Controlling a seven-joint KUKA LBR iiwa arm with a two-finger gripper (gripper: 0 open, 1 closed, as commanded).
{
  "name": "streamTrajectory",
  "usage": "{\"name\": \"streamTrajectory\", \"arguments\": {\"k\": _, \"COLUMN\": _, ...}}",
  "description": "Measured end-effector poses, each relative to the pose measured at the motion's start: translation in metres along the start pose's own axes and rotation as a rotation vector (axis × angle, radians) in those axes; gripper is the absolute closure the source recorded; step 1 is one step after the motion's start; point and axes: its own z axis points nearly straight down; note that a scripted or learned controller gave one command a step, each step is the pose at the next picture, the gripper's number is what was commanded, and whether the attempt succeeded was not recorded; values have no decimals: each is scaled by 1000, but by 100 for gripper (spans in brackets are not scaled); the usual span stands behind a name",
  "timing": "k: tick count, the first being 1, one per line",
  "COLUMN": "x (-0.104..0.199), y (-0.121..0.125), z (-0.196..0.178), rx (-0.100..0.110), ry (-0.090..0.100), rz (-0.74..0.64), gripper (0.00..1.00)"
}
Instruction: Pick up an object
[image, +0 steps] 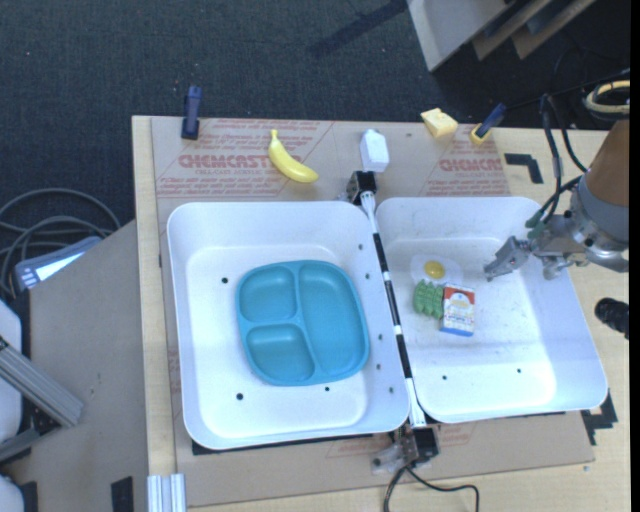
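Across the worktop's (150, 300) cardboard, red lettering shows but I can't read it. My hand (503, 262) hovers over the right bin (575, 345), fingers spread, gripping nothing. Beside it lie a small carton (459, 310), green item (429, 298) and fried-egg toy (434, 269). Left bin (200, 400) carries a blue tray (300, 322).

A blue divided plate (300, 322) lies in the left bin (200, 250).

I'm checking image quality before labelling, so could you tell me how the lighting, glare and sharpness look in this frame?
Camera view: even, soft lighting; the white bins are bright but not blown out; mild sheen on the blue plate; faint shadows beside the small items. The pincer and the arm are slightly soft; print on the small box is too blurred to read.
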Motion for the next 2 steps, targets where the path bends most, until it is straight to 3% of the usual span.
{"name": "streamTrajectory", "arguments": {"k": 1, "x": 60, "y": 0, "z": 58, "rx": 3, "ry": 2, "rz": -1, "gripper": 0}}
{"name": "streamTrajectory", "arguments": {"k": 2, "x": 73, "y": -6, "z": 114, "rx": -4, "ry": 0, "rz": 1, "gripper": 0}}
